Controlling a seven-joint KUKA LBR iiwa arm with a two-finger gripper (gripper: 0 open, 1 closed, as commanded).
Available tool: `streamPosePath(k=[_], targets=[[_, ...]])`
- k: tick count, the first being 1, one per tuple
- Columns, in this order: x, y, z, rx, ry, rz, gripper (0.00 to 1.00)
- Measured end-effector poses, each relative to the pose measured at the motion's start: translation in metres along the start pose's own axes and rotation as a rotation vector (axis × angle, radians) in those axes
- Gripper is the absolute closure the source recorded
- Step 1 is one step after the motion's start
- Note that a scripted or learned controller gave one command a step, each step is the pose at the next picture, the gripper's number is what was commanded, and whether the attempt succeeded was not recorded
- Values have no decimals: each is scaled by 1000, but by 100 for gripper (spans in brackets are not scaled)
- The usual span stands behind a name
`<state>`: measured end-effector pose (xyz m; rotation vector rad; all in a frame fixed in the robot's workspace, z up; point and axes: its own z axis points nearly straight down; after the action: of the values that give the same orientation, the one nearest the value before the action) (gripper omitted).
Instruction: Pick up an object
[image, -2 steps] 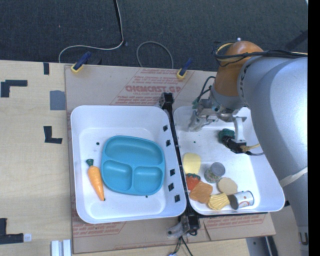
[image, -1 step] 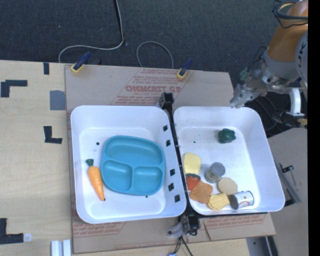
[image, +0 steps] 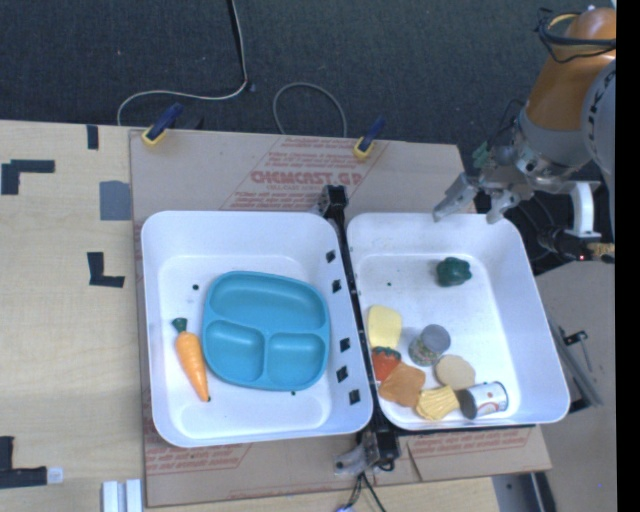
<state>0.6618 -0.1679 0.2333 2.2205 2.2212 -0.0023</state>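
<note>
Hand: the hand hangs over the top edge of the right bin, its two fingers spread apart with nothing between them. It sits clear of every toy, as if waiting above the bin before coming down.

Nearest thing: a dark green lump lies alone in the upper part of the right bin, near the hand and well apart from the other pieces. I would guess it is the likeliest pick, since nothing crowds it. It is roundish, slightly wider than tall in this view, with no real pointing end.

Cluster: lower in the same bin, packed close together, lie a yellow piece, a grey round piece, a tan oval, an orange-brown slice, a ridged yellow piece and a small can. The can lies on its side, long axis running left to right. Fingers would have little room among these.

Left bin: the left bin holds a blue divided plate and, just beside it, a carrot. The carrot's long axis runs nearly top to bottom, green stem end up, tip toward the lower right.

Counter: both bins rest side by side on a cardboard sheet clamped to the counter, which should keep them from sliding.
</note>
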Motion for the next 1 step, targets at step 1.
streamPosePath(k=[1], targets=[[-22, -35, 153, 4, -1, 1, 0]])
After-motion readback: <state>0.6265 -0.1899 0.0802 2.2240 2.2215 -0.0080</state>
